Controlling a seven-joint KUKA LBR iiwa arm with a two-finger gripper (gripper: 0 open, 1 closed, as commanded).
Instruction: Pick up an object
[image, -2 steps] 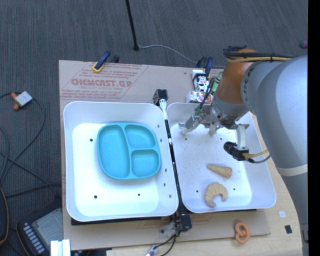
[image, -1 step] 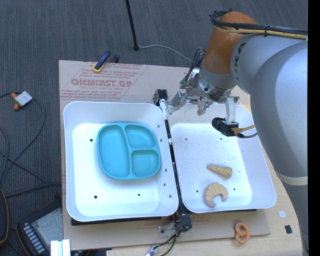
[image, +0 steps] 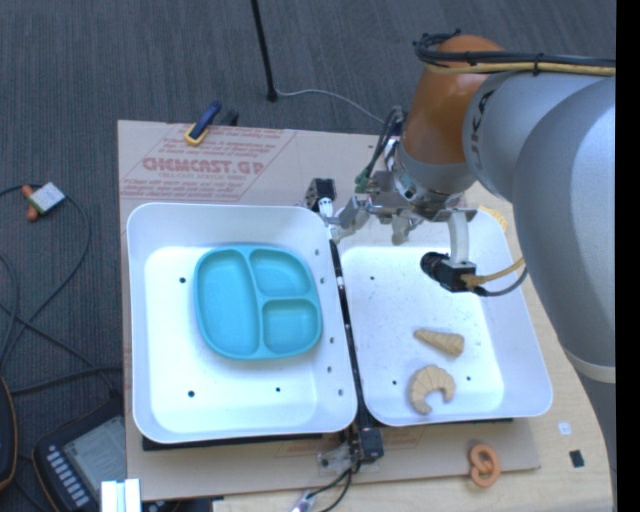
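An orange ring (image: 484, 464) lies on the cardboard (image: 200, 165) near its front edge, just in front of the right bin (image: 520, 400). In that bin a tan, curved croissant (image: 431, 387) rests near the front edge. A tan, pointed wedge (image: 441, 342) lies just behind it, not touching. The gripper (image: 395, 222) hangs over the bin's back left corner; whether it is released or clenched cannot be told. A blue three-part plate (image: 258, 302) sits in the middle of the left bin (image: 160, 400).
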